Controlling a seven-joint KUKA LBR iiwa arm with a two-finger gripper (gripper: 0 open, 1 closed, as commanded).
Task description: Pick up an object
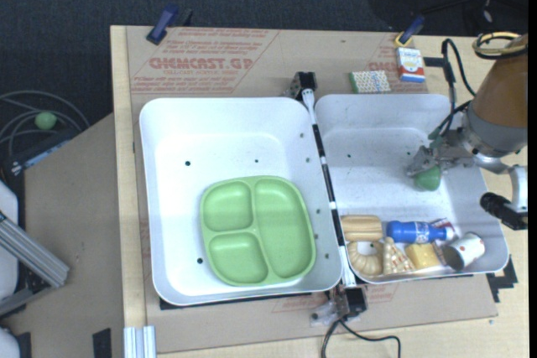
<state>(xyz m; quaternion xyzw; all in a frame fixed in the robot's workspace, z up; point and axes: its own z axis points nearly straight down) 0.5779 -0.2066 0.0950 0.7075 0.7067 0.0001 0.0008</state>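
Arm comes in from the right, orange band visible, end effector (430, 163) down inside the right bin (369, 117), toward its right-centre. A small green object (429, 179) sits on the bin floor directly under and touching the tip of the end effector; can't tell from this angle whether it's clenched, released, or actually grasping that piece. Rest of the right bin's contents are clustered along the near edge: a tan bread-like item (362, 226), a blue bottle (413, 230) lying on its side, a yellowish block (424, 256), a small white cup (468, 249) tipped over at the right end. All of those are well apart from the end effector. Left bin (168, 138) holds a green divided plate (256, 230), three compartments, flat, toward the near side. Both bins sit side by side on the brown cardboard-covered surface (210, 63).
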